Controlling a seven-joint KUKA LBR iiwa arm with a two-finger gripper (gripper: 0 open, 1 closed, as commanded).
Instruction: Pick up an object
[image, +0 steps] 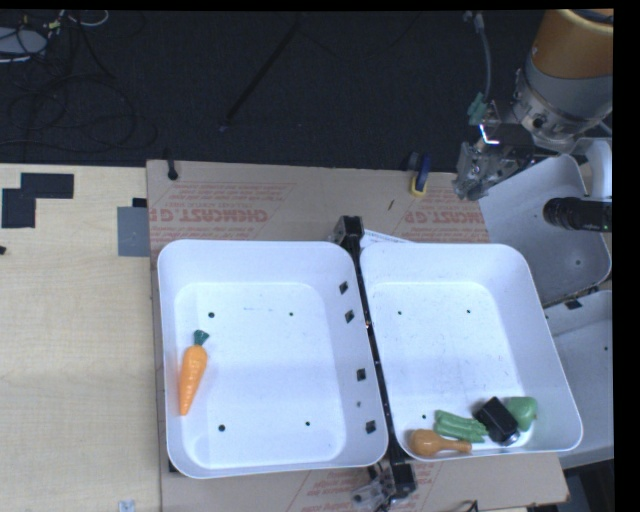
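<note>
Where the frame's lower right corner falls, the right bin (545, 330) holds a small cluster against its near wall: a tan pear-shaped toy (437, 443), a green bean pod (460, 427), a black block (497, 419) and a green leafy piece (521, 408), all touching or just beside one another. Over at lower left, the left bin (250, 262) carries a toy carrot (191, 372) near its left wall, green top pointing up the frame. Both bins sit on a brown cardboard sheet (260, 205) on the pale wooden desk (70, 330). Farther back, at upper right, the gripper (478, 178) hangs beyond the right bin's far rim, well apart from every toy; whether its jaws are open or closed cannot be told.
</note>
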